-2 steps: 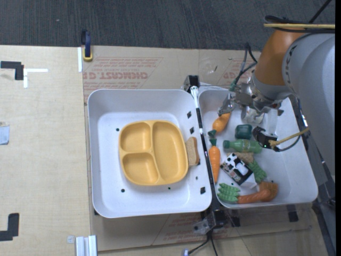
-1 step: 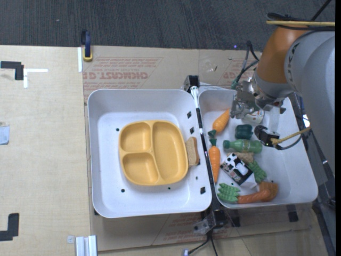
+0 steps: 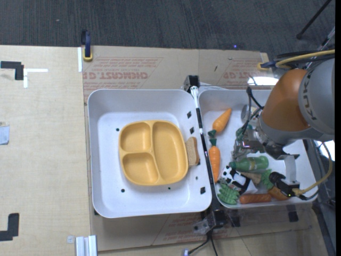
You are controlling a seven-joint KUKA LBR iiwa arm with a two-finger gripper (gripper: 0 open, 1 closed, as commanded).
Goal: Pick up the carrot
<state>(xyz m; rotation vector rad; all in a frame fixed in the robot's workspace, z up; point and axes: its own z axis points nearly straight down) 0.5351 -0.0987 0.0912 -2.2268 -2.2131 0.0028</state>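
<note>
— Sweep it left to right for me. What's there?

— Left of centre, the left bin holds a yellow divided plate with a slice of bread tucked against its right edge. Past the dividing rim, in the right bin, a carrot lies along the left wall, long axis running up and down the frame, green top toward the upper end. A second carrot sits above it, tilted toward the upper right. Then my gripper, right of centre.

— So which way do you go?

— Left and slightly down for the upright carrot; it is near me, the tilted one a little further up. Whether my gripper is spread or closed I cannot tell from here, and I see nothing held in it.

— Room to work?

— Tight, I judge. The carrot hugs the wall, and clutter crowds the bin's lower end: a green vegetable, a leafy green piece, a reddish-orange piece. The white floor looks smooth, so the carrot may slide
</note>
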